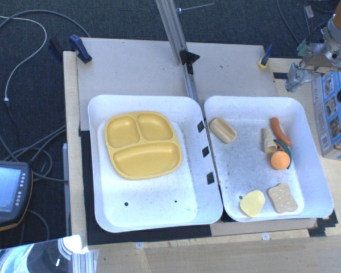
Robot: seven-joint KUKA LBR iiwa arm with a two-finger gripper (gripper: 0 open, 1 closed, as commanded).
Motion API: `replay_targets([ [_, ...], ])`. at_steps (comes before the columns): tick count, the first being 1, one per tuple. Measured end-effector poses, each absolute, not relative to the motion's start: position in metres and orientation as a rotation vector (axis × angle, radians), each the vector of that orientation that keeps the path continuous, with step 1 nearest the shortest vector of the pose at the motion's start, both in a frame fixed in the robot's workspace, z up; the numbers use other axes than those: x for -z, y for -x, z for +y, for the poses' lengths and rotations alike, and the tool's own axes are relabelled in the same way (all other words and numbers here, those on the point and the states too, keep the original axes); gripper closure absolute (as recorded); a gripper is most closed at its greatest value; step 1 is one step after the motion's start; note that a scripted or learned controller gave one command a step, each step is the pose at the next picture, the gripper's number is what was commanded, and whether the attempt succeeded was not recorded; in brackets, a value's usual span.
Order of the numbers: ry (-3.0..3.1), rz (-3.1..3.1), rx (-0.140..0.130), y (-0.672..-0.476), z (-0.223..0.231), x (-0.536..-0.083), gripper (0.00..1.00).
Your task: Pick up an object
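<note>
The right bin [238, 169] holds several toy foods. A tan bread roll [222, 130] lies near its far left corner. Along its right side are a red sausage [281, 131], a small beige piece [267, 141] and an orange ball [280, 160] with a green strip beside it. A pale yellow wedge [252, 203] and a tan cracker [282, 198] sit at the near edge. My gripper [301, 73] hangs beyond the right bin's far right corner, over the bench and apart from all of these, with nothing seen in it.
A yellow divided plate [142, 144] rests in the left bin [153, 209]. A metal pole [173, 21] slants down to the gap between the bins. A blue box [332, 112] stands right of the right bin. Clamps sit at the bench's far corners.
</note>
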State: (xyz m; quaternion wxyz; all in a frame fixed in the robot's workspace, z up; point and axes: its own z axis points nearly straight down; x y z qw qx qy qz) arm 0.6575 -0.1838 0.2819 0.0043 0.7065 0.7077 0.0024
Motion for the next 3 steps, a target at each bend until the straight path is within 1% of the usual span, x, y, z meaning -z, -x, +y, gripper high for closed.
replay_targets([
  [1,-2.217,2.231,-0.001,-0.656,-0.127,-0.269,1.00],
  [3,-2.216,2.233,0.000,-0.641,-0.008,-0.247,1.00],
])
